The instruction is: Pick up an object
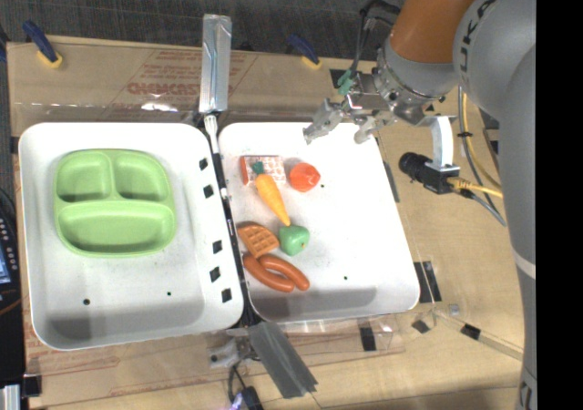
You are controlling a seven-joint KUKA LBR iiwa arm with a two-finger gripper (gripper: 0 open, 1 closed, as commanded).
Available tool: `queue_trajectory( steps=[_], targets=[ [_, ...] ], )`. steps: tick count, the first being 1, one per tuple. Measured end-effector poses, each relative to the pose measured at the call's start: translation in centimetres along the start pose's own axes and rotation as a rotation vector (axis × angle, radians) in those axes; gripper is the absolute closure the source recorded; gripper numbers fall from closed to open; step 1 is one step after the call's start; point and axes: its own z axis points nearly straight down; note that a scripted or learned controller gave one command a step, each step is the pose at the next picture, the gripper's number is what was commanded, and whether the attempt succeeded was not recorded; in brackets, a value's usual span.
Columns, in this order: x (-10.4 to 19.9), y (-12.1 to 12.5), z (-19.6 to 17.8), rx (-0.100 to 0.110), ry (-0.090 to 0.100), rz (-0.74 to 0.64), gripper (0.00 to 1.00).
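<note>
Gripper (pixel 342 126) spread, pinching nothing, I see it over right bin's (pixel 392 244) far edge, apart from tomato (pixel 304 177) and carrot (pixel 272 199).

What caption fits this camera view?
Gripper above right bin of toy food; green tray in left bin.

Two shallow white bins sat on the bench: a left bin (pixel 36 217) at nine o'clock and a right bin (pixel 364 235) toward three. The left one held one green divided tray (pixel 114 200). The right one held six toy foods: one carrot (pixel 271 197), one tomato (pixel 304 177), one small printed carton (pixel 256 165) at the group's twelve o'clock, one waffle (pixel 258 240), one green apple (pixel 293 239) and one hot dog (pixel 275 272) at six o'clock.
</note>
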Motion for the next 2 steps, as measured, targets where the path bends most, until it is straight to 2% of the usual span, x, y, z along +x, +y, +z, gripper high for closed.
queue_trajectory(
  steps=[1, 2],
  targets=[
    [2.7, 1.5, 10.8, 0.002, 0.001, -0.165, 0.0],
    [2.8, -0.1, 19.2, 0.0, -0.001, -0.1, 0.0]
  ],
)
